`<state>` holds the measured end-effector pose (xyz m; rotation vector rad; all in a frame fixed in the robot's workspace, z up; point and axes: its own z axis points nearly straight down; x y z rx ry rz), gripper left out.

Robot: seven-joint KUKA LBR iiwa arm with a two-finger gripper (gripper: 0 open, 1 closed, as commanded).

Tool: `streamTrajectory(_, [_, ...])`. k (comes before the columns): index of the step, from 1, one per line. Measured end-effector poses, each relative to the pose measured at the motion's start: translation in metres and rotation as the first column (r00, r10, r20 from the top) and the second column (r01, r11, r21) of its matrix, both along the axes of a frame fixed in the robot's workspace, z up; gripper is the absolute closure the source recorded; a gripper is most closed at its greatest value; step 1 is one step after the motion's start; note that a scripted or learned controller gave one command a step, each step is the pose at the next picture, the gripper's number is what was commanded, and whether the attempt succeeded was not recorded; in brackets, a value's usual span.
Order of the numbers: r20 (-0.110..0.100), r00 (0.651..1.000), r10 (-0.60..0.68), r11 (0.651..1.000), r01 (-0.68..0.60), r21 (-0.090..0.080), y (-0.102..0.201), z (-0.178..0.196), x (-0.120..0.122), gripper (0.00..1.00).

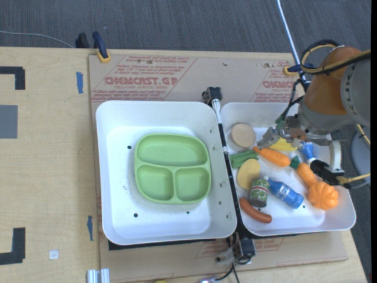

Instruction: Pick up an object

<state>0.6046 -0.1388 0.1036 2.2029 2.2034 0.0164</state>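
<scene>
One gripper (275, 135) hangs low over the far part of the right bin (344, 220), and whether its claw is wide or narrow cannot be told. Just below it lie a carrot (274, 157) and a yellow piece (285, 145), with a round tan disc (242, 135) near the bin's far left corner. The left bin (115, 175) carries a green divided plate (172, 168) at its middle.

Bright, even light – soft shadows – slightly grainy.

Jumbled toy foods (277, 175) across the right bin (344, 220).
</scene>
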Motion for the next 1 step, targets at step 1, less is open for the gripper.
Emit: streamTrajectory(1, [-0.017, 1.000, -0.003, 1.000, 0.003, 0.004, 0.0396, -0.0156, -0.0195, 0.00])
